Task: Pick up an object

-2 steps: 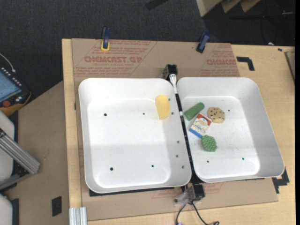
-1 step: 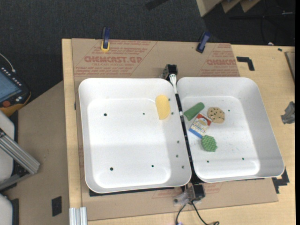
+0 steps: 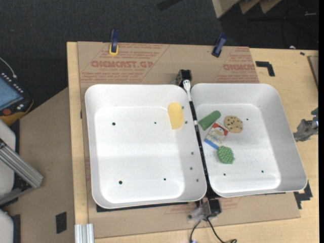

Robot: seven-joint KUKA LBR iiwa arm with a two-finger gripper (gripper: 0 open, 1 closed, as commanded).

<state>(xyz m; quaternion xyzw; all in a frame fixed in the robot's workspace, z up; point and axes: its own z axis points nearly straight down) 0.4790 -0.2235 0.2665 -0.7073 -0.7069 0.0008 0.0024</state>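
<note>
- Lying in the 2 bins are 5 small pieces, any of which would serve; the easiest looks to be the yellow piece (image 3: 175,115), alone at about 2 o'clock in the left bin (image 3: 101,135), close to the wall shared with the right bin (image 3: 273,135).
- Judging by its rounded, matte look, the yellow piece is probably light and slightly soft, so it should not slip much; a hold across its narrow width, at mid-length, seems best.
- Clustered in the right bin, left of its centre, are a green block (image 3: 209,119) at 11 o'clock of the group, a tan cookie (image 3: 233,124) at 2 o'clock, a red-and-white packet (image 3: 217,132) in the middle, a thin blue strip (image 3: 210,144) and a green knobbly ball (image 3: 226,155) at 6 o'clock.
- These look light too; the packet is flat and likely slick, hard to pinch off the floor, and the ball may roll. They lie near or touching one another, so a neighbour could be nudged.
- At the frame's 3 o'clock edge a small grey metal part (image 3: 307,128) sits just outside the right bin; it may belong to the gripper, but I cannot tell, nor whether the jaws are apart or together. It holds and touches none of the pieces.
</note>
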